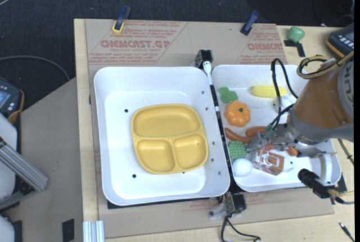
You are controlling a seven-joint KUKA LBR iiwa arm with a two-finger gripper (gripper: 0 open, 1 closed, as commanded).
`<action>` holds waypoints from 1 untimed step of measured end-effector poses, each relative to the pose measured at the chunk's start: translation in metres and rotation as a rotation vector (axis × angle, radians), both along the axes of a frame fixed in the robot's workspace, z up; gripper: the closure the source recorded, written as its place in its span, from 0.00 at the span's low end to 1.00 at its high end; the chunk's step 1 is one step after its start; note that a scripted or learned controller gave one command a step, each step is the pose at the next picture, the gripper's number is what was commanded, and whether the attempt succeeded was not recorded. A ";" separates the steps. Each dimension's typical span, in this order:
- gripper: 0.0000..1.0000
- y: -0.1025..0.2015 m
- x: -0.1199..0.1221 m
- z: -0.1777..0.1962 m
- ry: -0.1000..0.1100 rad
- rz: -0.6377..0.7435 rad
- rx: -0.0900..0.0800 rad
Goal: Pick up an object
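The gripper [269,148] hangs low in the right bin [315,75] over a clear packet [270,162]; I can't tell its grip. It should settle squarely on one item, clear of the white egg [243,167].

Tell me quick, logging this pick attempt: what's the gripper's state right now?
Gripper: low in the right bin among the toy food; whether it is open, closed or holding anything cannot be told.

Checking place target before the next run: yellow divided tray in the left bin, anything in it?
Empty. All three compartments of the yellow tray show bare yellow plastic; it lies flat, right side up, in the left bin.
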State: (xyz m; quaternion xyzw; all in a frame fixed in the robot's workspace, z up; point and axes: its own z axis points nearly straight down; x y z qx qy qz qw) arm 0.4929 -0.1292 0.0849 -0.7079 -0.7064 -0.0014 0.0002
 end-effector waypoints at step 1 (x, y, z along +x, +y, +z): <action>1.00 0.000 0.000 0.012 -0.003 0.001 -0.002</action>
